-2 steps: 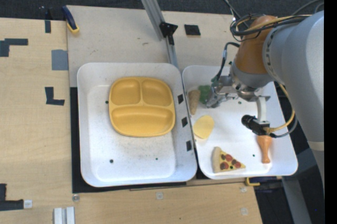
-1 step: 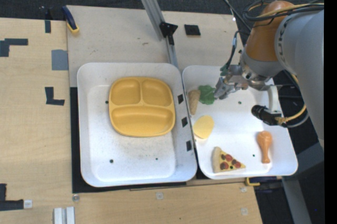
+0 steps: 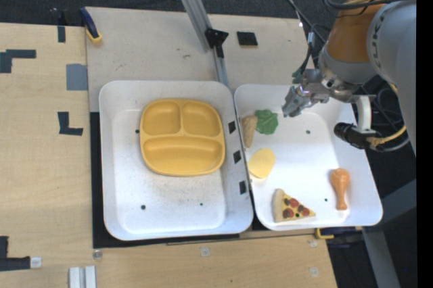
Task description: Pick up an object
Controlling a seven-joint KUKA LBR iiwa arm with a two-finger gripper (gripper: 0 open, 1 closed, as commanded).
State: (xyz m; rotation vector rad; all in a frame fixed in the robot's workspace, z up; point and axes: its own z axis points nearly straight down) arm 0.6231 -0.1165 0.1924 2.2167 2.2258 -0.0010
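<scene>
The end effector [image 3: 295,106] hovers beside the broccoli [image 3: 266,122] in the right bin [image 3: 358,212]; its grip state is unclear.

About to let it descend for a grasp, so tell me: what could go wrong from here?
1. The gripper hovers near the green broccoli piece, which touches a tan cone-like piece by the right bin's left wall; a descent could nudge both or strike the wall.
2. The yellow disc looks flat and may slip.
3. From this view I cannot tell how the jaws stand, so confirm before descending.
</scene>
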